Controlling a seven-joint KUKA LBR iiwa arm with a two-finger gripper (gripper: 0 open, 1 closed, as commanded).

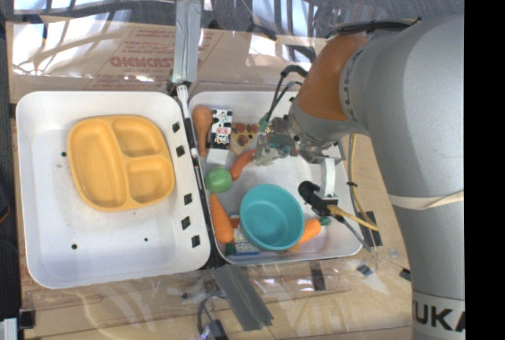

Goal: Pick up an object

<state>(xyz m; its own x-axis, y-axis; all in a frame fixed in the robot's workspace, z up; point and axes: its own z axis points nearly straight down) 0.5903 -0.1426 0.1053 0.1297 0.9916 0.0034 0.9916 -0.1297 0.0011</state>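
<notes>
The grey arm (410, 117) carries the white letters "KUKA" (435, 319) on its base at the lower right. A brown cardboard sheet (95, 54) lying on the tabletop behind the bins has red print that looks like "CHEMCAS", though it is too blurred to be sure. A small carton (222, 128) with black and white cow-like patches stands near the back of the right bin (245, 103); any print on it is too small to read.

The end effector (267, 144) hangs low over the middle of the right bin, and how far it is open cannot be told. Just beside it, to the lower left, lies a slanted carrot (241, 164), smooth and tapered; whether the two touch is unclear. A longer carrot (203, 125) lies along the bin's left wall beside the carton. A round green ball (219, 181) sits below the slanted carrot. A glossy teal bowl (272, 217), round and deep, stands at the front, with a front carrot (222, 219) on its left.

The left bin (31, 173), shallow and white with rounded corners, holds a matte yellow plate (120, 161) divided into three compartments.
</notes>
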